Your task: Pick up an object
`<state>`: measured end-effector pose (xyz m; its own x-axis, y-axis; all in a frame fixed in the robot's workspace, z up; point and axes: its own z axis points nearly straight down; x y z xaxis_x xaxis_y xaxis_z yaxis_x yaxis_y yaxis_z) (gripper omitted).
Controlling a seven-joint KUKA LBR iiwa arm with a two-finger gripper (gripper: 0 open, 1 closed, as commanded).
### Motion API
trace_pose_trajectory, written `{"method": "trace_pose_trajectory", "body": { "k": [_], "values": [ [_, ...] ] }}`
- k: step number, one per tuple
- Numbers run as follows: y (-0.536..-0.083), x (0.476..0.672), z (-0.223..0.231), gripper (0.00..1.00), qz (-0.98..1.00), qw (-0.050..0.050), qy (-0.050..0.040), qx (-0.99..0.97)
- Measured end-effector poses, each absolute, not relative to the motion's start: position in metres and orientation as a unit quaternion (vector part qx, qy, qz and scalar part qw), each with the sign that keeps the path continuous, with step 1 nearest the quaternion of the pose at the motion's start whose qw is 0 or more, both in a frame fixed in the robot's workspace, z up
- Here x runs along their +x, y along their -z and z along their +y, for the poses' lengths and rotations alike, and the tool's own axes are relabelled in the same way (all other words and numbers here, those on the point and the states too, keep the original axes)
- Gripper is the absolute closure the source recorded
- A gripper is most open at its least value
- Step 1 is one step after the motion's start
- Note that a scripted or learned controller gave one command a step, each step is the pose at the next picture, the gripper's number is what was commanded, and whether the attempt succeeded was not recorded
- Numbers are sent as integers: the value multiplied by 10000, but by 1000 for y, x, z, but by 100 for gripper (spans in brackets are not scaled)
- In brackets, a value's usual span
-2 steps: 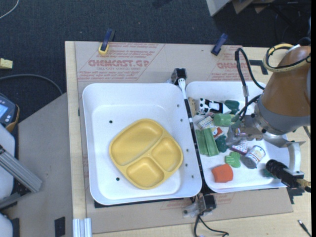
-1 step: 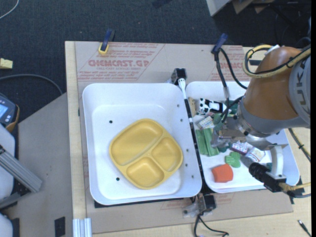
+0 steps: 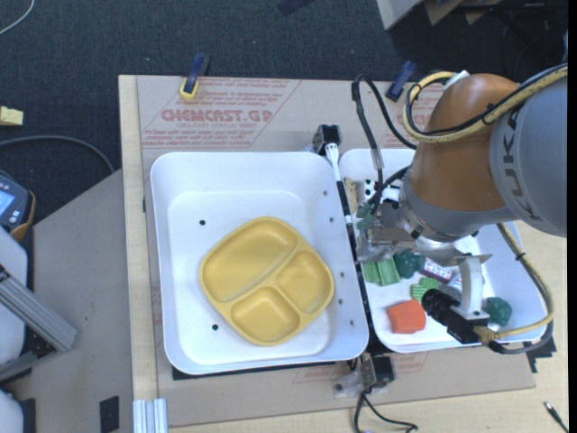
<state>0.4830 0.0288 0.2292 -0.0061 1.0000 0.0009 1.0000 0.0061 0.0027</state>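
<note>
Near edge: we see a small black clamp fitting (image 3: 374, 373) with a trailing cable at the near rim, where the two bins meet.
Left bin: we see a shallow white plastic bin (image 3: 176, 242) holding a yellow plastic plate with three compartments (image 3: 267, 280), lying flat and turned at a slant near its middle.
Right bin: we see a second shallow white bin (image 3: 532, 282), just beside the first, largely covered by the arm.
Objects: we find an orange block (image 3: 407, 317) near the right bin's near rim, a green ridged piece (image 3: 382, 270) on its left side beside the dividing wall, and a dark teal rounded item (image 3: 498, 310) towards its right side.
Gripper: we see the two-finger gripper (image 3: 379, 239) low over the left part of the right bin, just above the green piece; we cannot tell how it is set.
Arm: we see the grey arm with its orange band (image 3: 460, 142) reaching in from the right.
Bench: we see a brown cardboard sheet with red print (image 3: 216, 115), held by a yellow and blue clip (image 3: 193, 77) at its far edge.
Room: we see dark carpet floor (image 3: 108, 25) beyond the bench.
</note>
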Motion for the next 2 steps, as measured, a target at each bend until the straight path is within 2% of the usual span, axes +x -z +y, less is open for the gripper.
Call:
{"method": "trace_pose_trajectory", "body": {
  "k": [1, 2],
  "values": [
    [-220, 474, 75, 100, 7090, -23, 8, 7052],
    [-223, 475, 64, 100, 7069, -1, -1, 7073]
  ]
}}
